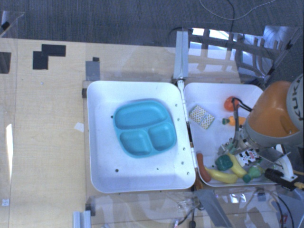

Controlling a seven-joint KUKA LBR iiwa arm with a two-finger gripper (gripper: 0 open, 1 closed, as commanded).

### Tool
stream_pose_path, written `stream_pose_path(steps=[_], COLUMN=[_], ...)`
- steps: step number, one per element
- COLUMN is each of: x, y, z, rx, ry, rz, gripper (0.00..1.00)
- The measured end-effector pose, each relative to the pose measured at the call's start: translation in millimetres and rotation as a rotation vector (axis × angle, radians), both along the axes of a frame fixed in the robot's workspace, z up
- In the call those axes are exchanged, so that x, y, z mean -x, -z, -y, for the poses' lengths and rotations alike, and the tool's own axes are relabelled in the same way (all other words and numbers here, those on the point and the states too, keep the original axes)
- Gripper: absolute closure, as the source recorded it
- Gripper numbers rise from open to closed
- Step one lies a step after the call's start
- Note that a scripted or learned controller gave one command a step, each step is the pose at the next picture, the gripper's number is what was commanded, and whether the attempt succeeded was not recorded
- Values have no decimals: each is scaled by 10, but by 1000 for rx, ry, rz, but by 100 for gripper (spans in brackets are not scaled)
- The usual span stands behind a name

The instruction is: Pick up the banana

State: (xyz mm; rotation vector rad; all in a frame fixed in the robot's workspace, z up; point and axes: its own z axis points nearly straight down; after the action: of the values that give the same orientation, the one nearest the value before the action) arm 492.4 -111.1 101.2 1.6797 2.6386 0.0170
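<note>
Two shallow white bins sit side by side on the wooden bench [42, 141]. The left bin [102, 175] holds one thing, a blue divided tray [144, 127] with one long compartment and two smaller ones, lying near its middle.

The right bin [211, 91] is crowded. A small chequered packet [202, 116] lies near its left wall. An orange-red round item [230, 103] and a smaller orange piece [232, 121] sit further right, both partly covered by the arm [275, 113]. Along the lower left corner lies a reddish-brown sausage-shaped item [202, 167]. The banana [223, 175] rests at the near edge of this bin, curving along it, with a dark green rounded piece [223, 163] touching its upper side and a second green piece [254, 172] just beside its right end.

The gripper [242, 151] hangs low over this cluster, just above and right of the banana. Its fingers are tangled visually with cables and the toys beneath, so I cannot tell whether they are spread or closed, nor whether anything sits between them. The arm's orange band hides the bin's right side.
</note>
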Motion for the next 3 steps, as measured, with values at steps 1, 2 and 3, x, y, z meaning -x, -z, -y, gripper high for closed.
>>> stream_pose_path(steps=[1, 2, 3], x=[1, 51, 30], y=[1, -499, 117], z=[0, 116, -44], rx=[0, 3, 7], ry=[0, -126, -201], rz=[0, -14, -7], gripper=[0, 0, 0])
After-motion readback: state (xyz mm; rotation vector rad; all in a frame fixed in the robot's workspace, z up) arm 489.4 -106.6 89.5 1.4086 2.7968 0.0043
